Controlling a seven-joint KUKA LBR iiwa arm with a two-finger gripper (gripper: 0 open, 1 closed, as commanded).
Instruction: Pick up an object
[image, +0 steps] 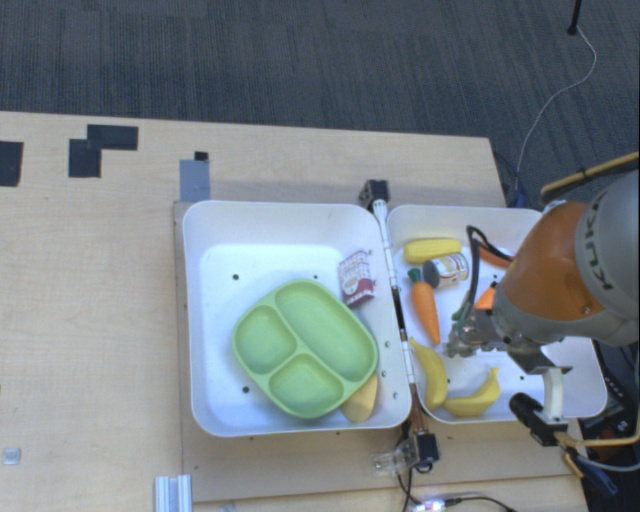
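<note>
The right bin (505, 222) holds a carrot (427, 311), a yellow piece (432, 249) at its far end, a small jar (448, 269) beside that piece, and two bananas (433, 371) (476, 396) at the near end. An orange bit (486, 297) peeks out beside the arm. My gripper (462, 337) is low in this bin, just right of the carrot and above the bananas. The grey wrist and its orange band (545, 275) cover the bin's right half.
The left bin (215, 300) carries a green divided plate (303, 349), a small red-and-white packet (356, 278) near the dividing wall, and a yellowish item (362, 399) half under the plate. A black cable (480, 245) loops over the right bin.
</note>
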